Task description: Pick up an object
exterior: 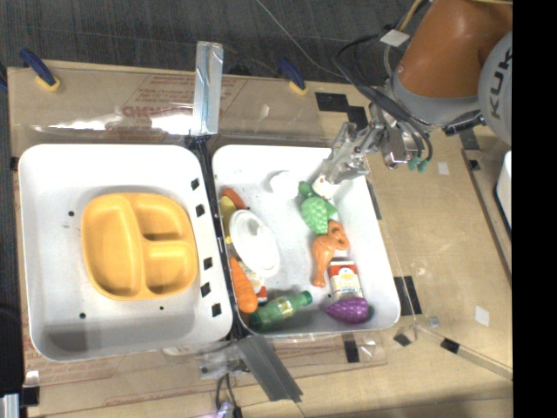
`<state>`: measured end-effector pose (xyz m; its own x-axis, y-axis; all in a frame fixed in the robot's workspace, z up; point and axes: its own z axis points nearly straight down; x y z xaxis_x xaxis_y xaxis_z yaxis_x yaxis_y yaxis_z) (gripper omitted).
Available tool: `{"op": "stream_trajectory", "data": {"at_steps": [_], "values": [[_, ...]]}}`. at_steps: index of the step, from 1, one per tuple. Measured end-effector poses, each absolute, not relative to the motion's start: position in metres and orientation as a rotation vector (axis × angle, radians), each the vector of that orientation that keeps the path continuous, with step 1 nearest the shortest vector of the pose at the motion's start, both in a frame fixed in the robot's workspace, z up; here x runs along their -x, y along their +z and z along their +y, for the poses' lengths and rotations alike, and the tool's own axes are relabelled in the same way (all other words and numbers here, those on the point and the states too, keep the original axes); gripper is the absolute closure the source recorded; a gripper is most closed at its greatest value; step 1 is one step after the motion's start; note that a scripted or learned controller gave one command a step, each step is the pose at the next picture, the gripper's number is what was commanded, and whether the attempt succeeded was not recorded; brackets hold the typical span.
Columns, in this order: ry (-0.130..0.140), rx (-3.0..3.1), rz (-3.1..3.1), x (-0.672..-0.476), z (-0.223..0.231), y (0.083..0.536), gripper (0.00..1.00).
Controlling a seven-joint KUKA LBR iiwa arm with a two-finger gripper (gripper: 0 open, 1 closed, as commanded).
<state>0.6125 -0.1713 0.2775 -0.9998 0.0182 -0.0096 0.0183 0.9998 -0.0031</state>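
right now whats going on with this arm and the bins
A grey KUKA arm with an orange band reaches in from the right, its gripper low over the far corner of the right bin, right by a green toy. Nothing shows between its fingers. That bin also holds a white bowl, a carrot, a green bottle, purple grapes and an orange figure. The left bin holds a yellow divided tray.

Glossy moulded plastic is seen in the yellow divided tray (139,242) and white bins (52,181); the surface (452,259) looks like matt wood.
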Motion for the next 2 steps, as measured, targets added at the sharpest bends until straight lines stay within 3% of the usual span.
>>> {"op": "stream_trajectory", "data": {"at_steps": [1,2], "values": [[0.0,-0.287,3.127,-0.524,-0.119,0.255,1.0],[-0.001,-0.235,3.129,-0.601,-0.13,0.274,1.0]]}}
